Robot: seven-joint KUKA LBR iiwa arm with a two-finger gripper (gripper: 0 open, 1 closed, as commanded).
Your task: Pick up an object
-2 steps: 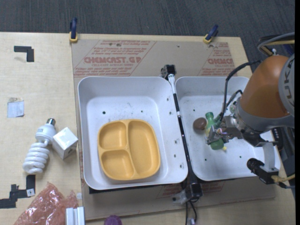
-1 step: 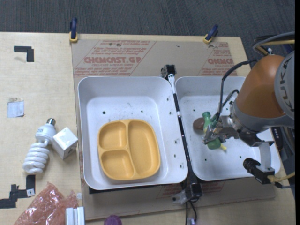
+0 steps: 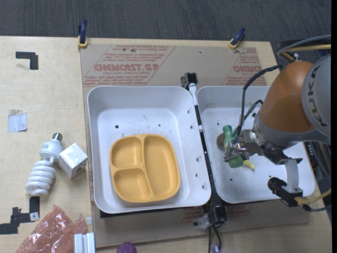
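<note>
You're seeing the gripper [image 3: 235,151] hanging low in the right bin [image 3: 263,96], crowding a green object [image 3: 228,134], prob lining up a grasp; can't tell its grip state

Bright, even overhead light; the left white bin [image 3: 100,141] shows soft shadows inside its walls. Focus is slightly soft throughout, without glare.
</note>
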